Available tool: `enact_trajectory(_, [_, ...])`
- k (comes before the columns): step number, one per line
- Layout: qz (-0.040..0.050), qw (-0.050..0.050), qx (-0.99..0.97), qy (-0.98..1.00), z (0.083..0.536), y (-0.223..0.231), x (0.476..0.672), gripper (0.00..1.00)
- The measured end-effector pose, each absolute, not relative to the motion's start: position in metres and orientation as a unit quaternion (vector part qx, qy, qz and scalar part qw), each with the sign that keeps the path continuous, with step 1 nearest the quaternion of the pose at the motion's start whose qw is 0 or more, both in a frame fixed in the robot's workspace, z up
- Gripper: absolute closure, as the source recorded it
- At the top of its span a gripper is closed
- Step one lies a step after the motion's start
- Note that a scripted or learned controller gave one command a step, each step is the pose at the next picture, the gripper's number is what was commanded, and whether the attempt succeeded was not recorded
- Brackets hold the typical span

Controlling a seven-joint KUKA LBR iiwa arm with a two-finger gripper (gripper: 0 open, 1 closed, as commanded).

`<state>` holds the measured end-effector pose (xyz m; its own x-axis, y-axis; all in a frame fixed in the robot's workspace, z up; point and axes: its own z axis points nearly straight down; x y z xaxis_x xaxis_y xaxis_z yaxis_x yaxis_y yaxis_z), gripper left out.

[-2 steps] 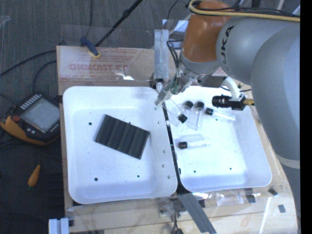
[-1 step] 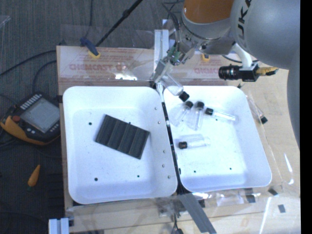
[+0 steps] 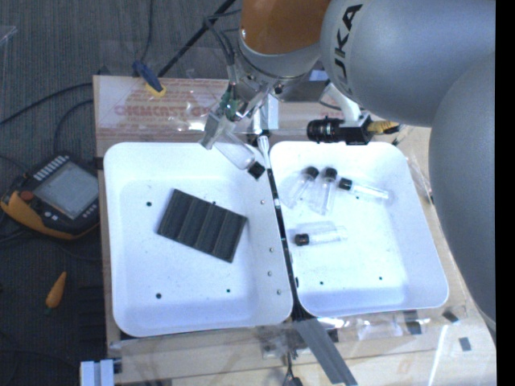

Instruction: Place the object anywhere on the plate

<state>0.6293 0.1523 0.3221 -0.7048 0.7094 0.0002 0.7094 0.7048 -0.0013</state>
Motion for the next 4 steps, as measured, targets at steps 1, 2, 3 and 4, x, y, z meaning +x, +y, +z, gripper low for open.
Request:
enact_trajectory(1, [-0.0011, -0.001, -0.146, -0.989, 0.361, 0.211, 0.638, 1.0])
enact_trajectory(2, [-0.0004, 0.0, -0.08, -0.997, 0.365, 0.23, 0.538, 1.0])
enact_trajectory(3, [-0.0002, -0.002, 0.022, -1.0, 0.434, 0.233, 0.593, 1.0])
enact_trajectory(4, [0.0, -0.001, -0.189, -0.982, 0.433, 0.232, 0.644, 1.0])
